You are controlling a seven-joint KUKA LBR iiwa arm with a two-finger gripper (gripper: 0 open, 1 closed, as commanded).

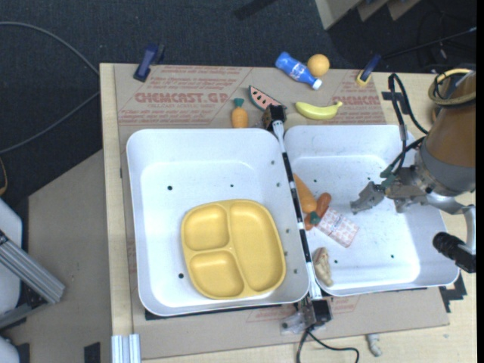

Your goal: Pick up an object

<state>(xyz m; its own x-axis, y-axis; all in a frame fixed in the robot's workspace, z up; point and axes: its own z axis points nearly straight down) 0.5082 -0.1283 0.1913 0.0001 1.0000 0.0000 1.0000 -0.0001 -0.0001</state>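
Camera view
Bench: a tan board (pixel 189 89) carries red printing along its far edge; the legible part reads "CHEMCAST G.P", repeated in smaller mirrored lines that are too small to read.
Left bin (pixel 151 165): holds a yellow divided plate (pixel 232 246) with three compartments, lying towards the near side.
Right bin (pixel 393 255): holds the loose objects, all gathered at its left side.
Carrots: an orange carrot (pixel 305 193) lies against the left wall, and a shorter one (pixel 321 205) rests just beside it, to its right.
Packet: a small clear wrapped packet (pixel 337 227) with pinkish contents lies near the carrots, towards the near side; any print on it cannot be read.
Tan piece: a pale, lumpy item (pixel 323 266) lies at the near left corner of the right bin.
Gripper (pixel 368 200): low over the middle of the right bin, fingers spread apart with nothing between them, just right of the packet and not touching it.
Arm: grey with an orange band (pixel 454 138), entering from the right.
Far edge items: a watermelon slice (pixel 262 97), a small carrot toy (pixel 240 116), a banana (pixel 318 110), a blue bottle (pixel 296 69) and an orange ball (pixel 319 64) lie outside the bins; the bottle's label is unreadable.
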